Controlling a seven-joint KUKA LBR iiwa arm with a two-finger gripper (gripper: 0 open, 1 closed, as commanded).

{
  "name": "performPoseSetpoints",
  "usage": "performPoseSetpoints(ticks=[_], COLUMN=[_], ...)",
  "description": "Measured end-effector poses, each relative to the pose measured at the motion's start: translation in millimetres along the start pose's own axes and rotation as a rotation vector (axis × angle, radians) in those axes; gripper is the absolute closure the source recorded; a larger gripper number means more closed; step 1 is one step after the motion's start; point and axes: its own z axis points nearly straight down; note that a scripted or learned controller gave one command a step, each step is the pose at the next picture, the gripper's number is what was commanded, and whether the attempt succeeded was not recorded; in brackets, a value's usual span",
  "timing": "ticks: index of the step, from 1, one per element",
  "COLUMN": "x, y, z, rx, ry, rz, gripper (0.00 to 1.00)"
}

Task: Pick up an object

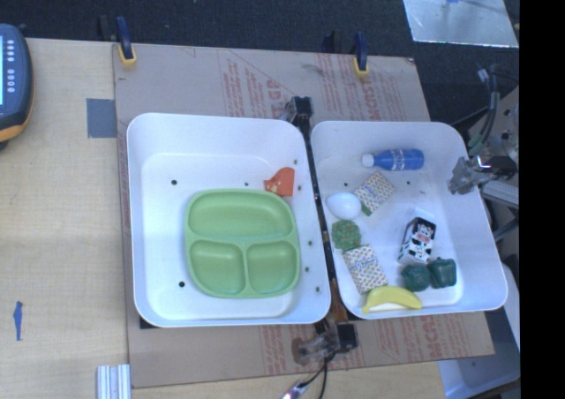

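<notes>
Lying well left of the tool [463, 178]: blue bottle [395, 159].

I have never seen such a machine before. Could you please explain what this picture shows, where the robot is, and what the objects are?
The picture is taken by one fixed camera above a bench, looking down at a slant. On the bench stand two shallow white bins side by side. The left bin holds a green tray with three sections and a small orange piece beside it. The right bin holds small toys: a blue bottle, a white egg, a banana, a black and white carton, two patterned packets, and some green pieces. The robot is an arm reaching in from the right; its gripper is at the right bin's edge. Nothing can be seen between its fingers, so it holds nothing yet.
</notes>
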Motion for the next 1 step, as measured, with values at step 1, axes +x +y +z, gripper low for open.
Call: performPoseSetpoints(ticks=[1], x=[6.5], y=[-45.0], z=[-40.6], rx=[-0.001], ry=[0.002], rz=[0.000], gripper=[1.00])
